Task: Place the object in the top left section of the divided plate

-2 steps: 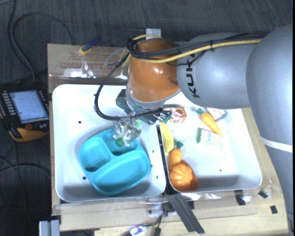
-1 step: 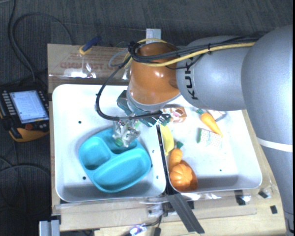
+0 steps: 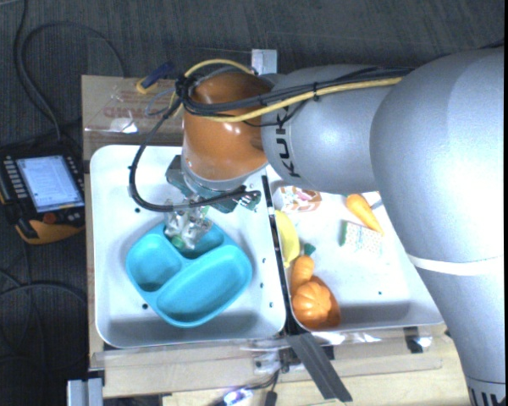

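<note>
Looming over the right bin, the arm reaches across so its gripper hangs straight above the plate in the left bin, at the upper compartment, presumably to release there. Something small and dark greenish shows at the gripper tips, just over the plate's upper rim; whether the object is held I cannot tell. Toy foods lie right of the plate.

A robotics lab, by every sign. The large grey arm with cables strapped along it reaches over two white bins on a bench. Left of the bins, a teach pendant lies on dark carpet, with loose cables around it.
</note>
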`<state>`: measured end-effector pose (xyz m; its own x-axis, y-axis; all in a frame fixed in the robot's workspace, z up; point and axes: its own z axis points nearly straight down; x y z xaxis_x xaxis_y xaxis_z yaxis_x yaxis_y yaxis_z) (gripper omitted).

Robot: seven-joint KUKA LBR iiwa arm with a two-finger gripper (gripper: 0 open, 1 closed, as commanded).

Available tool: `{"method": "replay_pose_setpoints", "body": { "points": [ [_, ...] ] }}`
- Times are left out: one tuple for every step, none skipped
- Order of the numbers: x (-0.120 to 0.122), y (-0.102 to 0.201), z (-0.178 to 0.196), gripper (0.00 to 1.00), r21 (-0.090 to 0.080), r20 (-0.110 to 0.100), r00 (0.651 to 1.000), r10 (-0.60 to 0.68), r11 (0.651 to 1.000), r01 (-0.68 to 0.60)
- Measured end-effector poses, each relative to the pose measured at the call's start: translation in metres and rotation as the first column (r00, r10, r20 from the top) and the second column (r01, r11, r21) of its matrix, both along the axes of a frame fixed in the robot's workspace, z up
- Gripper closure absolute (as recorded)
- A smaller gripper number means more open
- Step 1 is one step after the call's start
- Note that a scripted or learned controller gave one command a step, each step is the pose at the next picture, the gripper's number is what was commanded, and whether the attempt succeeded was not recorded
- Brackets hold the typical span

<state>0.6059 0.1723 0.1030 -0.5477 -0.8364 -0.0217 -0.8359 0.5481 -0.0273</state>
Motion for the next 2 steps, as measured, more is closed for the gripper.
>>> {"method": "replay_pose_setpoints", "body": {
  "points": [
    [0.0626,0.0425,-0.0015,1.00,0.000,-0.013,0.993,0.121,0.993,-0.121],
    [0.0676,0.0479,-0.0045,1.00,-0.005,-0.027,0.982,0.189,0.982,-0.189]
  ]
}}
